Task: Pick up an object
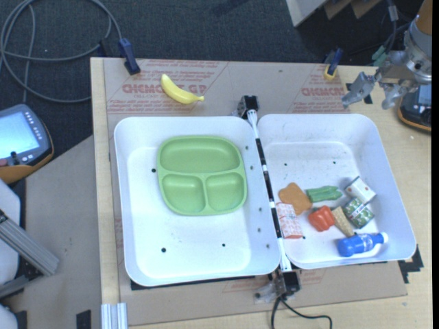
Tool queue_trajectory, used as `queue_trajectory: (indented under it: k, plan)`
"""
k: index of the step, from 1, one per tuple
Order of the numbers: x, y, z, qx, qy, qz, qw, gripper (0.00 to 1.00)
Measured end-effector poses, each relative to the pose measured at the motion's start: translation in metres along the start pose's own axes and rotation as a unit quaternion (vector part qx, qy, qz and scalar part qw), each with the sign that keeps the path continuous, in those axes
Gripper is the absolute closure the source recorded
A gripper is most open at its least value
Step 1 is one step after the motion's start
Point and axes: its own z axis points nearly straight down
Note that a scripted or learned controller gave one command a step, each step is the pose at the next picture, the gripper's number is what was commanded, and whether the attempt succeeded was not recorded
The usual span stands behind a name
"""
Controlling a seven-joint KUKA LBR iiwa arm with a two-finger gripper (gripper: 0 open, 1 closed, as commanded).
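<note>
1. right bin (384, 149), nearest corner: a blue bottle (359, 244) with a white cap lies along the front wall.
2. just behind it a red toy pepper (321, 218), a tan block (342, 222) and a small green-labelled can (359, 212) sit clustered, with a white carton (359, 188) touching the can's far side.
3. a printed packet (289, 221) lies against the divider, an orange-brown piece (295, 197) and a green piece (324, 194) just beyond it.
4. left bin (137, 204): a green 3-compartment plate (202, 175) lies flat in its far half.
5. on the bench behind the left bin lies a yellow banana (180, 91).
6. the gripper (374, 90) hangs beyond the right bin's far right corner, well apart from the objects, fingers spread and holding nothing.
</note>
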Motion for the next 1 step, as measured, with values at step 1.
queue_trajectory:
  k: [1]
  plan:
    - [0.0538, -0.0397, 0.0865, 0.000, 0.000, 0.000, 1.0000, 0.00]
